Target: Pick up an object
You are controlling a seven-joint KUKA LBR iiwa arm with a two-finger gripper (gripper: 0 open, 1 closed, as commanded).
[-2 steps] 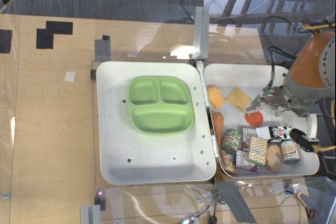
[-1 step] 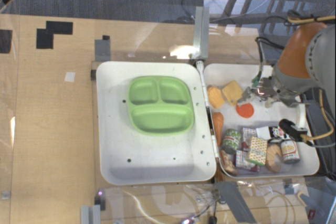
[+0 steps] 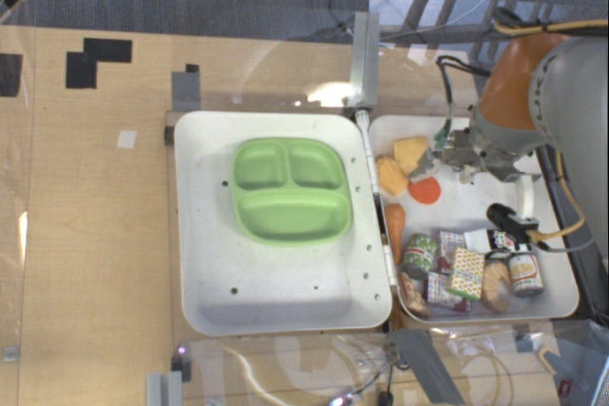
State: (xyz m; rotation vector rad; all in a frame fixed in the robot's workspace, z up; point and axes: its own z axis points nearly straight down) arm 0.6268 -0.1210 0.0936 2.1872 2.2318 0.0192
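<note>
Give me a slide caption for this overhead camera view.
KUKA arm's gripper hovers over the cluttered right bin, beside a green divided plate in the left bin.

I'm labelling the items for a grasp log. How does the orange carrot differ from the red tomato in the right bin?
The carrot is long and tapered; the tomato is a small round shape. The carrot is orange, the tomato red. The carrot lies against the right bin's left wall, the tomato further in, just below the gripper. Both look like toy food and lie loose in the same bin.
</note>
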